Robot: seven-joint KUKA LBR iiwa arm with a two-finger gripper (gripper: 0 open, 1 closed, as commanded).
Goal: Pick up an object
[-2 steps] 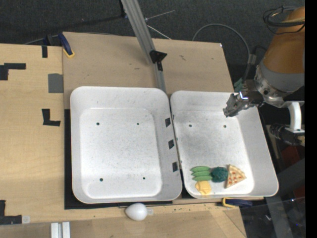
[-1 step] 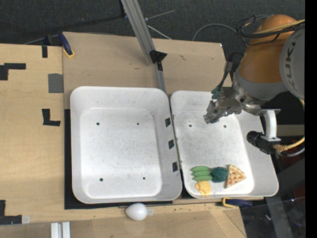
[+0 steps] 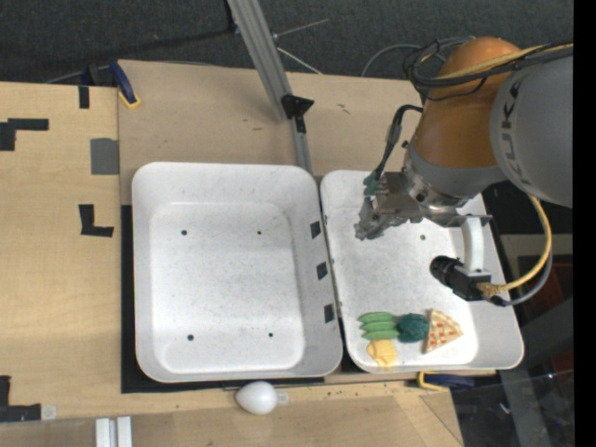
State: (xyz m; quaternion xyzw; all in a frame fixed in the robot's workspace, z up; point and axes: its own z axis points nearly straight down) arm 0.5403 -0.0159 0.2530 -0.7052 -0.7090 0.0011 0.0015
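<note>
Here, four small toys sit at six o'clock in the right white bin (image 3: 358, 277): one green pea pod (image 3: 377, 322), one dark green broccoli piece (image 3: 411, 326), one yellow corn piece (image 3: 382, 350), one pizza slice (image 3: 440, 330); the grey jaws (image 3: 368, 229) hover at twelve, state unreadable.

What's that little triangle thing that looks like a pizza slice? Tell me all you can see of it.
The pizza slice looks like a small toy: a tan wedge with red spots and a paler crust edge. It lies flat at the near end of the right bin, beside a dark green toy that it seems to touch.
</note>
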